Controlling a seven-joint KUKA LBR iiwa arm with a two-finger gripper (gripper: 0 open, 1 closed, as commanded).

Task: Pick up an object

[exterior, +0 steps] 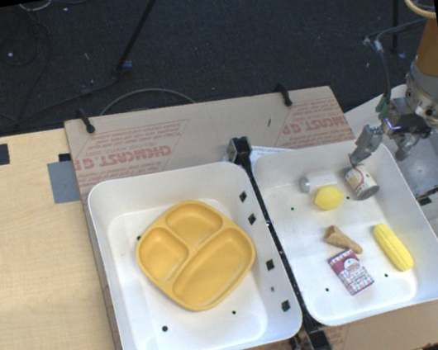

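Camera view, bench seen from above at a slant. Left bin (119,229): one yellow divided plate (196,253), lying flat. Right bin (435,257): five items recorded, namely a small can (361,182) tipped on its side near the far right wall, a yellow ball (329,197) just beside it to the left, a tan wedge (341,239), a red-and-white packet (351,271), and a yellow corn cob (393,246) near the right wall. The gripper (380,137) is held at the far right corner of this bin, just above the can; whether its fingers are spread or closed cannot be told. The can is judged the nearest candidate; nothing is seen gripped. Its long axis runs roughly from far left to near right, open end toward the near right. A sound grasp would be made across that axis, on the curved sides, with the ball kept clear.
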